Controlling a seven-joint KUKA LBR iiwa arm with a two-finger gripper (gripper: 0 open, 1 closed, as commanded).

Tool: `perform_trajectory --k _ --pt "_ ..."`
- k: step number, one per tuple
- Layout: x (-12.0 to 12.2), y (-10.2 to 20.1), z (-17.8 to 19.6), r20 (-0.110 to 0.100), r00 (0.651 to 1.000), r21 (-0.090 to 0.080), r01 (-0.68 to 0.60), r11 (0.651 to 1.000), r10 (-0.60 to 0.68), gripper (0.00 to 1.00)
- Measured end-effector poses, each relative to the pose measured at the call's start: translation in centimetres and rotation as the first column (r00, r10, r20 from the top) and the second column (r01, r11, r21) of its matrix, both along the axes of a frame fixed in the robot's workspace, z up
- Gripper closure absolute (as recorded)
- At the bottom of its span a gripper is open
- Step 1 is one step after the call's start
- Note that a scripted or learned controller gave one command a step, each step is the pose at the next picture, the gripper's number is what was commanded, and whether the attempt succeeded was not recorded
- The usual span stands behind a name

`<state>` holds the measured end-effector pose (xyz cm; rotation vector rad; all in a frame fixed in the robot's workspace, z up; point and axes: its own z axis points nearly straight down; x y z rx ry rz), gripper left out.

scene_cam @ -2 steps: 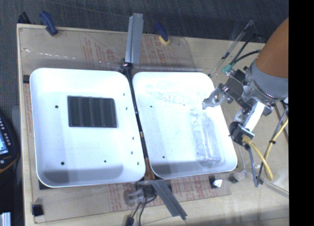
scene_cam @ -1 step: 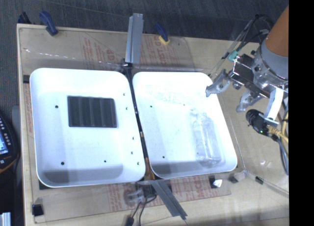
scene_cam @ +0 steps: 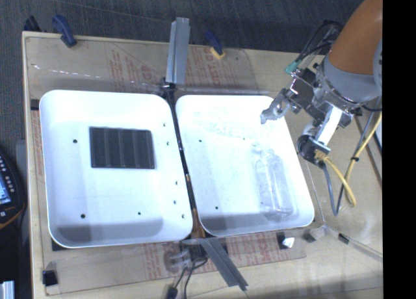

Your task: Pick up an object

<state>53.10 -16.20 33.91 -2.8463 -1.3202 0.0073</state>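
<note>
Clear bottle [scene_cam: 272, 184] lies lengthwise, cap far; claw [scene_cam: 272, 113] empty, opening unclear

White bins [scene_cam: 58, 161], dark striped panel [scene_cam: 122, 147], clear bottle [scene_cam: 273, 184].

Robotics lab: clamped bench [scene_cam: 39, 64], white bins [scene_cam: 104, 226].

Two bins sit side by side on the tabletop [scene_cam: 97, 262], their inner walls touching along the middle. A ridged pad [scene_cam: 122, 147] lies flat in the left bin [scene_cam: 58, 220], toward its far half. A clear bottle [scene_cam: 273, 186] lies in the right bin [scene_cam: 214, 216], along its right wall and toward the near corner. The gripper [scene_cam: 272, 113] hangs over the right bin's far right corner, well apart from the bottle, the arm [scene_cam: 354, 44] behind it reaching in from the right.
</note>
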Motion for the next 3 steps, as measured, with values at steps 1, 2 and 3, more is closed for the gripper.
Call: perform_trajectory --k 1,2,3 --pt "0.0 0.1 0.9 -0.003 1.000 0.001 -0.010 1.000 0.010 1.00" --pt "-0.7 10.2 -1.0 0.000 1.000 -0.002 -0.006 1.000 0.006 1.00" --pt "-2.7 4.4 -4.2 0.003 0.956 0.000 -0.293 0.956 0.293 1.00"
